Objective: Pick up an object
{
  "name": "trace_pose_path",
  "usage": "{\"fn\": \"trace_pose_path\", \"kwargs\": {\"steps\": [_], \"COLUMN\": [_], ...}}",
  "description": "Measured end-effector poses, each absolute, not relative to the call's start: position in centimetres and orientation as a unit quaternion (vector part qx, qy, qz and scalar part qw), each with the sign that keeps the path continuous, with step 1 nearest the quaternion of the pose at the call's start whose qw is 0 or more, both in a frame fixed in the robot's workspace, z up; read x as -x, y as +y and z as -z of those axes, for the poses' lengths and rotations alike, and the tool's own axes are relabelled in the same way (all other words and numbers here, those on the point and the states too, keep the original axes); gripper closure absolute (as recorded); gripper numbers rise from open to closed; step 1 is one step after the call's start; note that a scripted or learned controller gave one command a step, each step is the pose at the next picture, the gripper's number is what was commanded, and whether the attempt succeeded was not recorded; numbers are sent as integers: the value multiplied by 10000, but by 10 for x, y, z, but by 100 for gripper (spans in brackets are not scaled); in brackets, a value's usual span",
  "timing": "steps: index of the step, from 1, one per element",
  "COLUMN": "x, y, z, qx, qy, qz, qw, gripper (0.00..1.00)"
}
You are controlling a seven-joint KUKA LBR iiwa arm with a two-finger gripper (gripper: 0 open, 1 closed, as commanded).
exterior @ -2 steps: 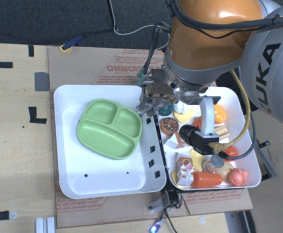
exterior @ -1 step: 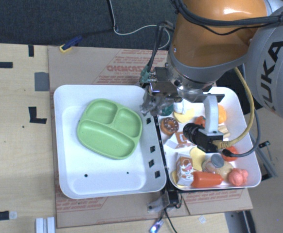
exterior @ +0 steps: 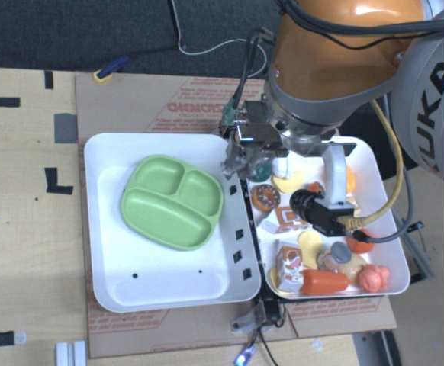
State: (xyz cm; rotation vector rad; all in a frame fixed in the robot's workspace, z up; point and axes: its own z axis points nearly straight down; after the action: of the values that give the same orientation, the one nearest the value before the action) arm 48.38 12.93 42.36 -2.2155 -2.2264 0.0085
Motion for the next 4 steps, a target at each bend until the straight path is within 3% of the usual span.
{"fn": "trace_pose_path", "kwargs": {"steps": [1, 2, 4], "x": [-484, -484, -484], "y": [130, 136, 137], "z": [-433, -490, -506], "qx": [7049, 7060, 7057], "qy": [-7093, -7082, -7085], "qz": [-38, 22, -19], "qw": [7, -10, 6], "gripper": [100, 100, 100]}}
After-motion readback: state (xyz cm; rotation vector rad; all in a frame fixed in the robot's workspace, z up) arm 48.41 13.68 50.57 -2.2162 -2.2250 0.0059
